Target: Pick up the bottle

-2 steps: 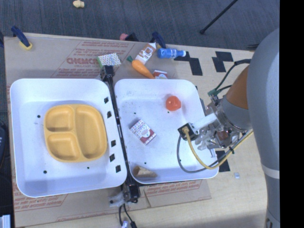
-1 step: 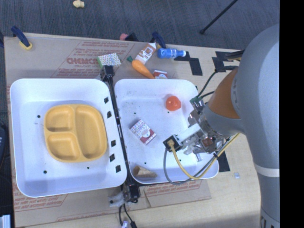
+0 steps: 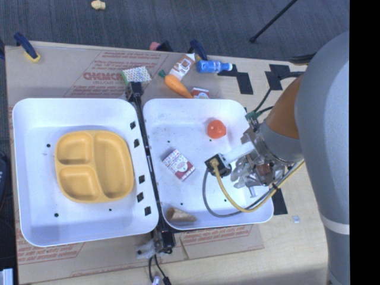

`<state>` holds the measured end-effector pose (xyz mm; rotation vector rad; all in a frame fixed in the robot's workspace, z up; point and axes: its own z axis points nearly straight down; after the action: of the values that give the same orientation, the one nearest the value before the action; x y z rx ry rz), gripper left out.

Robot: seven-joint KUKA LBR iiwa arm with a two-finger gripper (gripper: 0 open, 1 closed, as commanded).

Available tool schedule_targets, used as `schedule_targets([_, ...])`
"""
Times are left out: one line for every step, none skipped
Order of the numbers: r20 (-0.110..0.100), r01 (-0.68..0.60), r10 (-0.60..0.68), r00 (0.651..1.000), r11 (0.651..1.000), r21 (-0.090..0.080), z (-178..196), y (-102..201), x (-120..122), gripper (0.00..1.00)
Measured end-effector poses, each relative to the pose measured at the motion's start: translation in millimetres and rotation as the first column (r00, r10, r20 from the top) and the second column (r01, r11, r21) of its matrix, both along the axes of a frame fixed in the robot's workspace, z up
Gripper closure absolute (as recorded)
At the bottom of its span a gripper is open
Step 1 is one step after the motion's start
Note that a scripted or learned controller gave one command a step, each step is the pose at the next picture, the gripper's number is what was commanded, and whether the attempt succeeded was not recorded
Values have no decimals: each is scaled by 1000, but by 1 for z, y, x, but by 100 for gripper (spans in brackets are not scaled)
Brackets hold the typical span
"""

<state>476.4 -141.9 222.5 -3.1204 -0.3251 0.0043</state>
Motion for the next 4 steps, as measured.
schedule_targets([-2,-16,16,1000,1000,1,-26,-43,-1,100])
schedule_targets([0,-118,118,993,993,0,11,0,0,100])
schedule_targets([0,-174,174,985,985,-1,22,-25,0,100])
schedule_targets([-2,-128,128,992,992,1,-13,49,0,100])
